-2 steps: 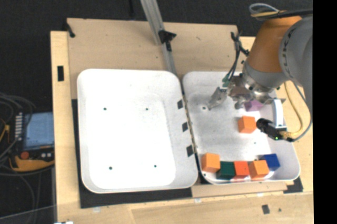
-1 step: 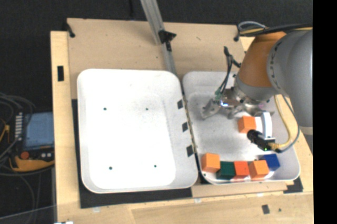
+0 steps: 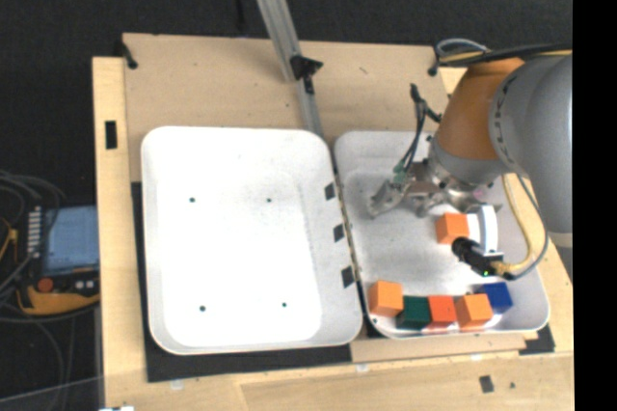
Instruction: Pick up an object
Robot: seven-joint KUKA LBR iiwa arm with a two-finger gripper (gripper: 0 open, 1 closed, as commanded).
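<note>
Pincer (image 3: 388, 197) hangs low over the right bin (image 3: 386, 149); whether apart or together cannot be told. Blocks (image 3: 442, 308) crowd the near wall, probably slid there, well apart from it.

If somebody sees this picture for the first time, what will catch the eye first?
Probably the grey arm with its orange band, reaching in over the right bin. Next, the row of coloured blocks along that bin's near edge: orange, green, orange, orange, blue. The left bin is plain white beside it.
</note>
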